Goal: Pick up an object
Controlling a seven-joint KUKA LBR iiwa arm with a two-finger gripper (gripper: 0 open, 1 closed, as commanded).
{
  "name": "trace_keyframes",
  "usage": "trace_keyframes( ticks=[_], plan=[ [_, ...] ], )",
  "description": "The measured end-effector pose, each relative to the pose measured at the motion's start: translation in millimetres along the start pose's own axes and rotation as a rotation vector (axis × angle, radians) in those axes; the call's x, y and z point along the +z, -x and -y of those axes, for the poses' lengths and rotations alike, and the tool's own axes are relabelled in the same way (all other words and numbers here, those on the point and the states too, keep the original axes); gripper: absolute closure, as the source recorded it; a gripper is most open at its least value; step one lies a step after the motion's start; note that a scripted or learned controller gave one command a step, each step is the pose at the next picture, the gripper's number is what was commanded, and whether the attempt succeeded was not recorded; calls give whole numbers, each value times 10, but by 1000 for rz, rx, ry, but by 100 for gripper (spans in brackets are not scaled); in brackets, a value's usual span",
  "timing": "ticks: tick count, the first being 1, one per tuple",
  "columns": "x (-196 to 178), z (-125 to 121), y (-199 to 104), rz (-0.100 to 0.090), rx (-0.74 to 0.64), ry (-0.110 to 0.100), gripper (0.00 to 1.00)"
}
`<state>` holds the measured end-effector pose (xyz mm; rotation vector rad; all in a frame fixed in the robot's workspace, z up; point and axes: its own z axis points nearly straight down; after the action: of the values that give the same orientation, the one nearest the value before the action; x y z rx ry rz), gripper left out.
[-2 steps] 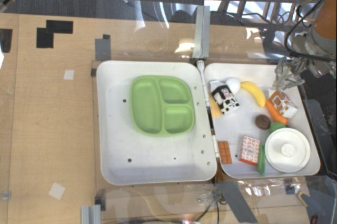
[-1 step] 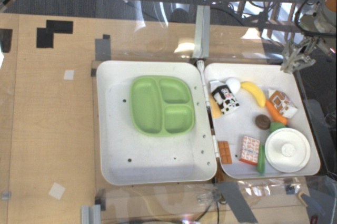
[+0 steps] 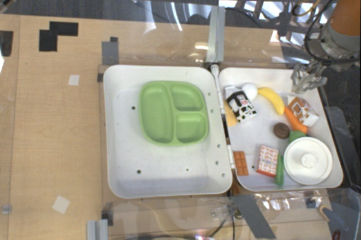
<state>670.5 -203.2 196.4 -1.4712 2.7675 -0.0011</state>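
Observation:
My gripper hangs over the far right corner of the right bin, with nothing visibly between its fingers. Just left of it lies a yellow banana. Below it sit a small orange-and-white box and an orange carrot. A black-and-white cow toy with a white egg lies at the bin's left. A brown round piece, a red packet, a green stick, a brown bar and a white bowl fill the near part.
The left bin bears a green divided plate. A metal divider stands between the bins at the back. Cables and the arm's orange band rise at the upper right.

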Motion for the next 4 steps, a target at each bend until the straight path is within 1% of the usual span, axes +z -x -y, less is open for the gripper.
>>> trace_keyframes(
  ticks=[1, 2, 3, 4],
  plan=[
    [-733, -22, 63, 3, -169, -10, 100],
    [-208, -835, -592, -3, -93, 0, 100],
    [-889, -539, -349, 1, -82, -10, 100],
    [-1517, -111, -66, 4, 16, -11, 100]
  ],
)
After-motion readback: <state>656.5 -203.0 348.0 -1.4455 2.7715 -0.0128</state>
